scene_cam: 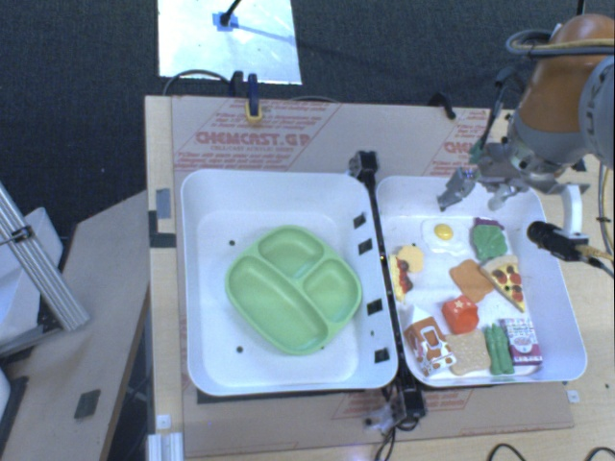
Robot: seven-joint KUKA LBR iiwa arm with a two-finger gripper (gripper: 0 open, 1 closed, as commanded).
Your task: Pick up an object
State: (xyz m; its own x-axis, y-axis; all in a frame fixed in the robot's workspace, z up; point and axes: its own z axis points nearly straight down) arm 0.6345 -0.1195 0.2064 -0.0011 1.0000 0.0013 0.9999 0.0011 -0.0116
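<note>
Taking the fried egg (443, 232) in the right bin (567, 334) as the landmark: nearest the camera, well below it, lie a white-and-brown carton-like piece (427, 344), a slice of toast (471, 357), green beans (498, 348) and a small red-and-white packet (522, 342) whose print is too small to read. Closer to the egg sit a red block (460, 315), an orange slab (472, 279) and a pizza slice (506, 281). Just left of and below the egg is a yellow-and-red piece (406, 263) of unclear kind; just right of it a green leafy piece (489, 238). Far left of the egg, the left bin (207, 219) bears a green divided plate (293, 288). Above and right of the egg hangs the gripper (478, 192), fingers spread apart and grasping nothing; the arm's top is cut off by the frame.
</note>
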